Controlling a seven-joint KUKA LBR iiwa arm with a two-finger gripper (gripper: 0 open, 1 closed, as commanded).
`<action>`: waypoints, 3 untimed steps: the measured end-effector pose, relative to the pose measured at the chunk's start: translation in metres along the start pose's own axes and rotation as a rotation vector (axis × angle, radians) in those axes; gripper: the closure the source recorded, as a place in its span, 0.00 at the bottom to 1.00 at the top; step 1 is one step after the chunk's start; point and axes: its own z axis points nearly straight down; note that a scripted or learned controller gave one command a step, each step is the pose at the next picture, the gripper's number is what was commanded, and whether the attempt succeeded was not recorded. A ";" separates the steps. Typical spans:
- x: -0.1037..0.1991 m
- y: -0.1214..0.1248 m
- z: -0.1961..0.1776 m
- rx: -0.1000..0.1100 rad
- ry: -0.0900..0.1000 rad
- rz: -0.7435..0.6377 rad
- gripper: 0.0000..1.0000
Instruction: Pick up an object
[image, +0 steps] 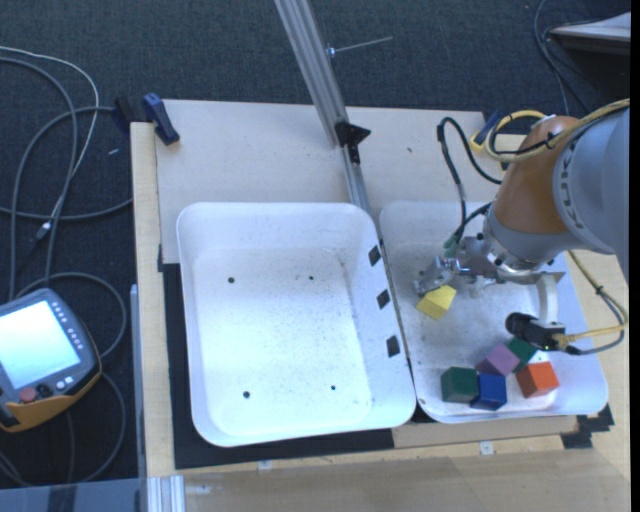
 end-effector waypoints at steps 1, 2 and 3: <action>-0.043 0.039 -0.001 -0.010 -0.004 -0.002 0.00; 0.027 -0.022 0.001 0.001 0.005 -0.009 0.00; 0.023 -0.020 -0.010 -0.006 0.001 -0.004 1.00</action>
